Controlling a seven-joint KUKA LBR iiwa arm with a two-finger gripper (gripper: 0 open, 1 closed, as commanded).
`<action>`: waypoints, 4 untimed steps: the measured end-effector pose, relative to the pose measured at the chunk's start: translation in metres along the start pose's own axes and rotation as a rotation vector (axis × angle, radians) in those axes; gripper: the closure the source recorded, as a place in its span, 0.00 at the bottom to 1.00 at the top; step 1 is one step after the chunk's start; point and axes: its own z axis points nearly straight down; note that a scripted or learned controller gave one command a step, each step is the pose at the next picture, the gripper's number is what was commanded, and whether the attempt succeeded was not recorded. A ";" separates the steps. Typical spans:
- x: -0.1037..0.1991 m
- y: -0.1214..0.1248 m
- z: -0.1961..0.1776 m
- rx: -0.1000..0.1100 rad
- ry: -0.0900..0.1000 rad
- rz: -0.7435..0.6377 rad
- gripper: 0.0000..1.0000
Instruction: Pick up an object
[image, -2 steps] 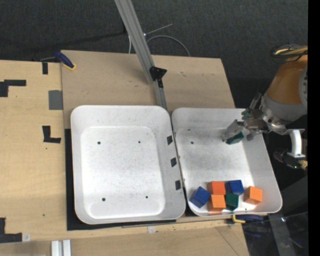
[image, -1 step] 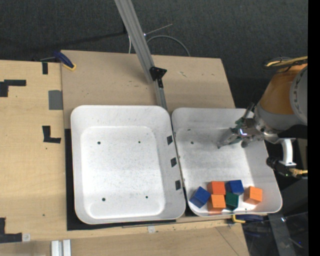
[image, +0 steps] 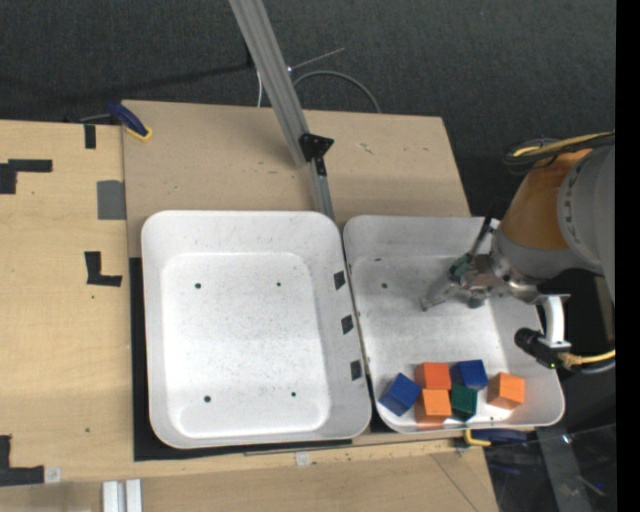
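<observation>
the gripper (image: 440, 297) sits low in the middle of the right bin (image: 400, 245), at the right of the frame, over bare bin floor; whether its fingers are spread or closed cannot be told from here. the blocks are well apart from it, bunched along the bin's lower edge: a blue block (image: 399, 392), two orange blocks (image: 434, 375) (image: 434, 403), a second blue block (image: 469, 373), a green block (image: 463, 400) and an orange block (image: 506, 389) at the right end. the left bin (image: 240, 225) lies beside it.
</observation>
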 end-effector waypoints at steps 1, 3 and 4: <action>0.000 0.001 -0.013 -0.003 0.000 -0.001 1.00; 0.009 -0.001 -0.125 -0.011 -0.002 0.000 1.00; 0.066 -0.002 -0.136 -0.006 0.002 -0.005 1.00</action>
